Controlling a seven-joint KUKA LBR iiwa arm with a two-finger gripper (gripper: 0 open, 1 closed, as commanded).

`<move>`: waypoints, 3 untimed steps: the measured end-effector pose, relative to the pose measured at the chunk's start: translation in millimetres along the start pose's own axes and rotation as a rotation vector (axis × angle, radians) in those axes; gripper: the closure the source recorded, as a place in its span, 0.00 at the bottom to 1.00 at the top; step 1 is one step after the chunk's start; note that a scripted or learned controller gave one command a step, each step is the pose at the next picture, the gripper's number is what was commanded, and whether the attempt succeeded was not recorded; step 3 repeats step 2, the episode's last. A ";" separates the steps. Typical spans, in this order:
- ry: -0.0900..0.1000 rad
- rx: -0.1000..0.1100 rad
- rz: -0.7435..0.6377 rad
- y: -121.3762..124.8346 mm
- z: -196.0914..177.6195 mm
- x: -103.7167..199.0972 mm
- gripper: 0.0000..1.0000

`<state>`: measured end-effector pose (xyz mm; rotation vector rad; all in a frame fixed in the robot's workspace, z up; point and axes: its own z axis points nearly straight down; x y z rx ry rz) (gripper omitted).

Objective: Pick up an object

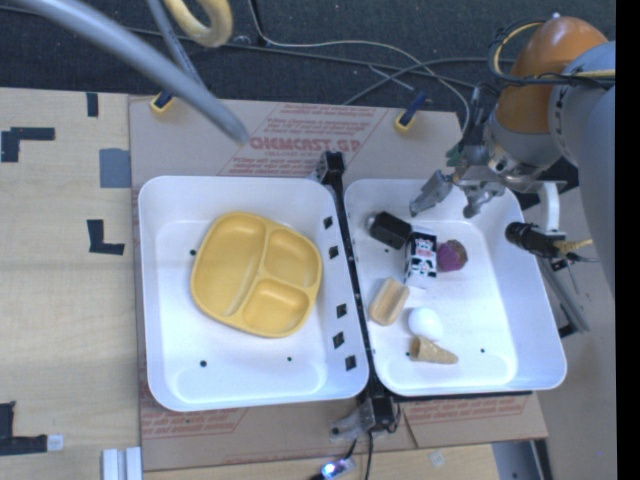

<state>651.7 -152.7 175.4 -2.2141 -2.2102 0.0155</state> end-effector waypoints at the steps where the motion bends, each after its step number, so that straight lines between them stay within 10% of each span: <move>1: -0.002 -0.015 -0.003 3.3 -9.9 0.5 0.00; 3: -0.003 -0.012 -0.004 13.5 41.7 0.9 0.00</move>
